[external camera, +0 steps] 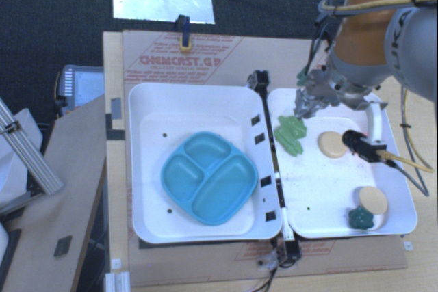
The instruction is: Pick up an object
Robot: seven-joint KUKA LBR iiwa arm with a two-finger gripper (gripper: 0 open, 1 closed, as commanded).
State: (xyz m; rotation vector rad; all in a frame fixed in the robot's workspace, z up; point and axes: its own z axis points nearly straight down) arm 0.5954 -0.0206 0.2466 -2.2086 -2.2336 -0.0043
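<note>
While the gripper [306, 106] hangs over the right bin [404, 215], apparently just above the green leafy object [291, 133], its grip state cannot be told. A blue divided plate [209, 177] occupies the left bin [147, 147].

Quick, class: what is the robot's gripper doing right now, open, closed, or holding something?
Gripper: cannot be told whether open or closed; it sits just above the green leafy item in the right bin, with nothing visibly held.
</note>
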